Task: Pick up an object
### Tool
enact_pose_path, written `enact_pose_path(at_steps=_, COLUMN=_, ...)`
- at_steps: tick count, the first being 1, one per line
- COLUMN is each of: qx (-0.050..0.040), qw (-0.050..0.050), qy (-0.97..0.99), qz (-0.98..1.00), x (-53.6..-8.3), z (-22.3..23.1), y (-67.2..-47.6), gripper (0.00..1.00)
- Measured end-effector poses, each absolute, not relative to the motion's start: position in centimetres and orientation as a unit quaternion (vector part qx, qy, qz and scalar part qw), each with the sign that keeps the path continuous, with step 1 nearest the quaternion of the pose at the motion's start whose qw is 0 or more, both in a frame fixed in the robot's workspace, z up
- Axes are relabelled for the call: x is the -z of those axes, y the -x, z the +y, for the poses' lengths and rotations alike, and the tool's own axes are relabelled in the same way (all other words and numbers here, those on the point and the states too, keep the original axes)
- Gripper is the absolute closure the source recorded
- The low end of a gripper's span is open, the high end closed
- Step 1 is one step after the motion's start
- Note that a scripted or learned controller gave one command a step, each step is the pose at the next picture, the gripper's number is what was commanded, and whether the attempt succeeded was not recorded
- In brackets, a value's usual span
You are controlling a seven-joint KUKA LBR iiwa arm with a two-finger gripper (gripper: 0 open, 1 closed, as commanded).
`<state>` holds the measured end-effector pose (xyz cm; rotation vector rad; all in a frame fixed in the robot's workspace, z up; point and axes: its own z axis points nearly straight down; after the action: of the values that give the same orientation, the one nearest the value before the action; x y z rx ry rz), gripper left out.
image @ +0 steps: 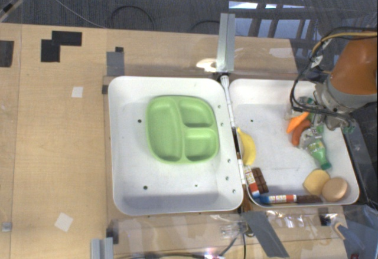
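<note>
I hang over the right bin, my gripper down by the carrot and the green bottle because they lie together there. Whether I am open or closed, I cannot tell.

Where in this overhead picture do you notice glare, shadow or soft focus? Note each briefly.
Camera view: bright glare on the bench beside the metal post; a soft shadow lies around the green divided plate in the left bin; the arm and small items beneath it, like the orange piece, look slightly blurred.
</note>
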<state>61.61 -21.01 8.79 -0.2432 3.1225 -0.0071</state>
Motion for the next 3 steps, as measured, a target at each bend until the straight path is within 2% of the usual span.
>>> enact_pose_path(at_steps=1, qx=0.0027, qw=0.007, qy=0.169, qz=0.986, x=-9.0, z=-20.7, y=-53.1, gripper=0.00)
enact_pose_path(at_steps=2, qx=0.0030, qw=0.009, qy=0.202, qz=0.979, x=-9.1, z=-15.5, y=-55.4, gripper=0.00)
enact_pose_path(at_steps=3, qx=0.0026, qw=0.010, qy=0.219, qz=0.976, x=-9.2, z=-9.6, y=-51.6, gripper=0.00)
